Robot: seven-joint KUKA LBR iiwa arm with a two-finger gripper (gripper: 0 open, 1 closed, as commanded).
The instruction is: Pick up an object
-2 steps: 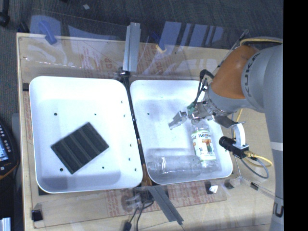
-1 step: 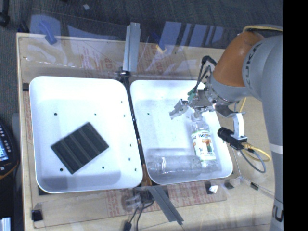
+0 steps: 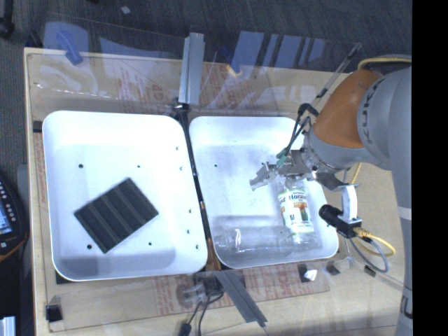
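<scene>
In the right bin (image 3: 231,135) a small bottle with a white label (image 3: 297,210) lies lengthwise near the right wall, its neck pointing toward the wrist. A clear plastic bottle (image 3: 253,241) lies on its side along the bin's front wall, touching the small bottle's base. My gripper (image 3: 260,174) hangs over the middle of this bin, just left of the small bottle's neck. It is open, with nothing between its fingers. A black ribbed rectangular pad (image 3: 116,214) lies flat in the left bin (image 3: 70,135).
The grey arm with its orange band (image 3: 350,110) reaches in over the right bin's right rim. A black connector and yellow cable (image 3: 350,226) hang off the wrist by the bin's right front corner. A metal divider (image 3: 192,58) stands behind the bins.
</scene>
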